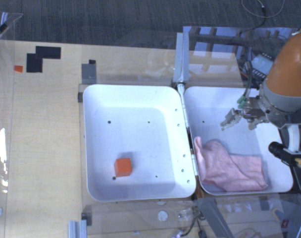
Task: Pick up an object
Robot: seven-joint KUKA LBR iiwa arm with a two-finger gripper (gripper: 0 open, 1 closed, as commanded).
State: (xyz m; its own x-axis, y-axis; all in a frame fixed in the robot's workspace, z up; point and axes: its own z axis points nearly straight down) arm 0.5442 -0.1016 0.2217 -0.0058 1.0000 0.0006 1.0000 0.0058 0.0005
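An orange block lies in the left bin, toward its near left part. A crumpled pink cloth lies along the near side of the right bin. My gripper hangs over the right bin, just beyond the cloth's far edge and apart from it. Its two fingers are spread open with nothing between them. The grey arm with its orange band comes in from the right.
A metal divider runs between the two bins. Behind the right bin stand a blue-grey frame and cables. Black markers and a small orange square sit on the wooden bench at far left.
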